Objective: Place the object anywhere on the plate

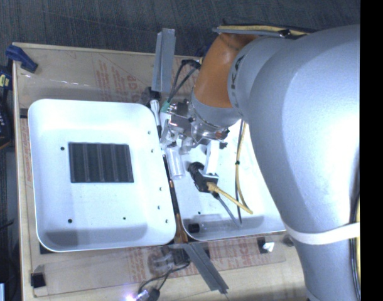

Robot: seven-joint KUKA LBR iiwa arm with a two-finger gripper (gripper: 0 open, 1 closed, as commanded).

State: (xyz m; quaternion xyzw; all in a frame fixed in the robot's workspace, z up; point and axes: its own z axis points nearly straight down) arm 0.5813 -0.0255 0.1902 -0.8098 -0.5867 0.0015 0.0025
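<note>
Arm (292,105) (grey, orange-banded) hangs low over right bin (207,231).

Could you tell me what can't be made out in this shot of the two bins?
- Right bin: mostly covered by the arm in the camera view, so the plate and object there can't be made out.
- Gripper: a cluttered patch at the bins' shared edge; its state can't be told.
- Left bin: dark grille, glare-washed floor.

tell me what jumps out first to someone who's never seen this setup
The huge grey arm with its orange band fills the right side, hanging over the right bin. Next comes the left bin, bright white, with a dark ribbed rectangle lying flat near its middle.
</note>
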